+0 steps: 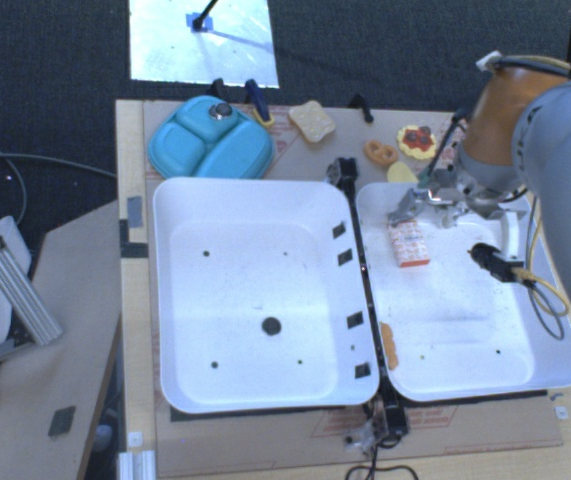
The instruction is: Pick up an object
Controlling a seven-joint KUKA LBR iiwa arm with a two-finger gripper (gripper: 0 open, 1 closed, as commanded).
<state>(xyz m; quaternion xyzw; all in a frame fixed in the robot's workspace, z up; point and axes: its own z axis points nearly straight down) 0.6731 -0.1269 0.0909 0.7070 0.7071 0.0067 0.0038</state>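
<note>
In the right bin [485,368] a small white and red box [409,244] lies near the far left corner. My gripper [406,208] reaches in from the right and hangs just over the box's far end, touching or almost touching it. The grey arm with its orange band [510,108] covers the bin's far right corner. An orange oblong piece [388,346] rests against the right bin's left wall. A small dark round object [271,325] sits on the floor of the left bin [195,368].
Behind the bins lie a blue lidded container [210,138], a toast slice [312,121], a pretzel [380,152], a small pizza-like piece [417,140] and a yellow piece [401,173]. A black cable connector [492,259] hangs over the right bin.
</note>
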